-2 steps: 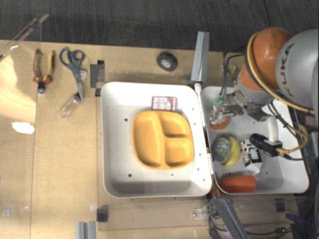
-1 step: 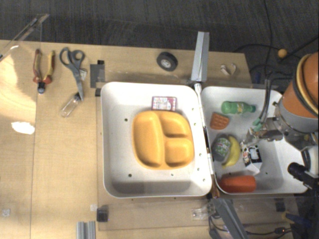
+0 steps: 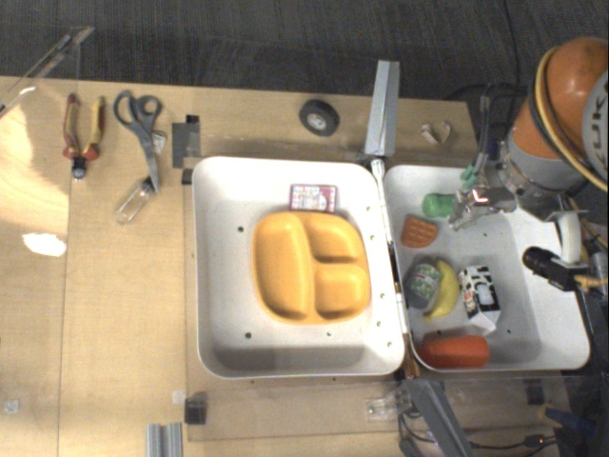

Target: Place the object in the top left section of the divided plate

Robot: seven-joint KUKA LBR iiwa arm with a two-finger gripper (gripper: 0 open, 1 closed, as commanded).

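Your gripper (image 3: 473,198) hangs over the upper left of the right bin (image 3: 561,350), just beside a green object (image 3: 439,204), and you cannot tell how it is set or whether it has hold of anything. Around it lie an orange piece (image 3: 419,231), a banana (image 3: 444,289), a black-and-white item (image 3: 479,288) and a red object (image 3: 455,351). By my reading nothing is done yet: the yellow divided plate (image 3: 311,263) in the left bin (image 3: 224,255) holds nothing in its 3 sections, so picking, carrying and placing all remain

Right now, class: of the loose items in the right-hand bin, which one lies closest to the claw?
The green item, at the bin's far left, just left of the claw. The orange piece, banana, black-and-white box and red item all lie farther away.
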